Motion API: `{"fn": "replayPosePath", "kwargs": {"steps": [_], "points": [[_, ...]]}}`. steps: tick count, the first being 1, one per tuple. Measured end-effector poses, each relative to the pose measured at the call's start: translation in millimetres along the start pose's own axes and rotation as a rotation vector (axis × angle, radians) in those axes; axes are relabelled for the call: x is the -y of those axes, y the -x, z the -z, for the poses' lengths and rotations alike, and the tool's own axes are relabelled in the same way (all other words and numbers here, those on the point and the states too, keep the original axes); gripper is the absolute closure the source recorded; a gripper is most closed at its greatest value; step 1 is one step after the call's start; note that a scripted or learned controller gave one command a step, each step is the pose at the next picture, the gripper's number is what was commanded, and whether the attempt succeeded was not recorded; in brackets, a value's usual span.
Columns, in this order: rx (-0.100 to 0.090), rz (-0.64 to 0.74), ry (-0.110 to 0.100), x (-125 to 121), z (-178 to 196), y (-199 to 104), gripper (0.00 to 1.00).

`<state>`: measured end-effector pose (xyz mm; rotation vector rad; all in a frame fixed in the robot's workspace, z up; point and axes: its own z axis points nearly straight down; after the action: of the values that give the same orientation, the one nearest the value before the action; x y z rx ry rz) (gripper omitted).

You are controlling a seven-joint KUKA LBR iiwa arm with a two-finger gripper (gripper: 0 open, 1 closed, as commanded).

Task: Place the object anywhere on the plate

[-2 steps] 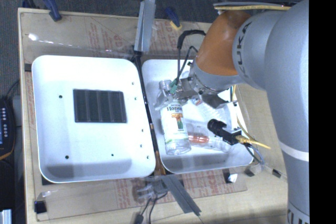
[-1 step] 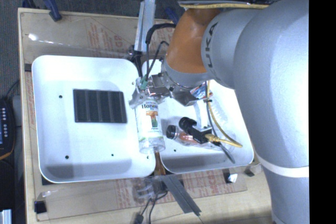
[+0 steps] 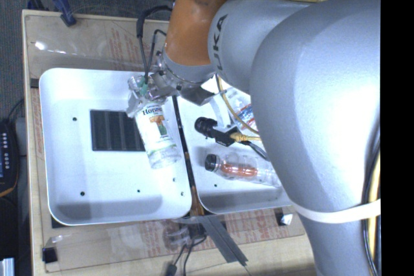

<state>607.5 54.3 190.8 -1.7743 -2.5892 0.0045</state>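
Bottle, clear plastic with a paper label, slanting over the floor of left bin, base toward the front, body just right of the dark plate and near the bin's right wall. Probably light and stiff, yet slick and apt to roll or dent, so best taken across the neck or the labelled middle. Farther back, gripper right at the cap end; spread or pinching the neck, cannot tell.

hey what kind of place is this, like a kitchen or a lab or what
Most likely a robotics lab or test bench, not a kitchen. A grey industrial arm reaches over two shallow white bins on a wooden bench, with loose items like a clear plastic bottle for grasping trials.
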Motion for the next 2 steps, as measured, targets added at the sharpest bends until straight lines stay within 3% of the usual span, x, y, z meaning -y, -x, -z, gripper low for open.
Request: {"fn": "replayPosePath", "kwargs": {"steps": [1, 2], "points": [[0.001, 0.154, 0.002, -35, 33, 14, 1.0], [0.001, 0.225, 0.003, -51, 107, 3, 1.0]]}}
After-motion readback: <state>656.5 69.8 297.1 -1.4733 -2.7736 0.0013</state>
